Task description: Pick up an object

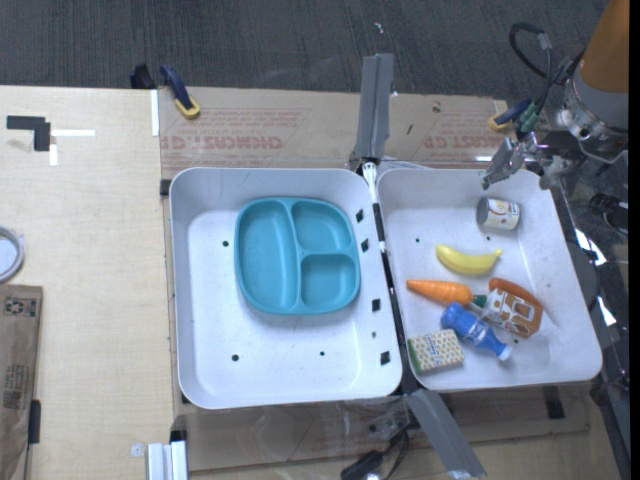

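The right bin holds a small white can lying on its side, a yellow banana, an orange carrot, a blue bottle, an orange-and-white packet and a green-patterned box. My gripper hangs over the bin's far right corner, just above and behind the can. It is open, and nothing sits between its fingers.
In the left bin lies a teal divided plate. A grey post rises at the divider between the bins. Blue-and-yellow clamps grip the cardboard at the back. A tape roll lies far left.
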`<state>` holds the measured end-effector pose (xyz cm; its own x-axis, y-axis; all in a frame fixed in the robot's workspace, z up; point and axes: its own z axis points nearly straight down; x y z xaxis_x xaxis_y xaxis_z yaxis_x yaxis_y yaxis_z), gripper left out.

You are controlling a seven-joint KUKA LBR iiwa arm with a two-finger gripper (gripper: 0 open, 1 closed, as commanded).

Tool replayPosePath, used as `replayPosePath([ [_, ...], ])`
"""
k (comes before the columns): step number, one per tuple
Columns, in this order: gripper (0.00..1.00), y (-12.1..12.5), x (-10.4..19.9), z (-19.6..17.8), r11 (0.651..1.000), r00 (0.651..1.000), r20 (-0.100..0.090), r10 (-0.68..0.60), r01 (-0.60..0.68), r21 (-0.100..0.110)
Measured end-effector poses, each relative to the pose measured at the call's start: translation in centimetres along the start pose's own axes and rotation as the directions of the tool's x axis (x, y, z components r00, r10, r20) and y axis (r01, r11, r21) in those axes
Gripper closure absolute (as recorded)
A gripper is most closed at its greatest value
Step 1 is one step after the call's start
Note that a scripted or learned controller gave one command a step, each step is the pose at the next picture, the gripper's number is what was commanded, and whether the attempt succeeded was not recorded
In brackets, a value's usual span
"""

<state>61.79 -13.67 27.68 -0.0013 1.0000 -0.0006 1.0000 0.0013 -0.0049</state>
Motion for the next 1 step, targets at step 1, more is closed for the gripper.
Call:
replayPosePath([
  [1,0.0,-1.28,-2.81,14.7,0.975,0.975,-0.001,-0.224,0.224,-0.001],
])
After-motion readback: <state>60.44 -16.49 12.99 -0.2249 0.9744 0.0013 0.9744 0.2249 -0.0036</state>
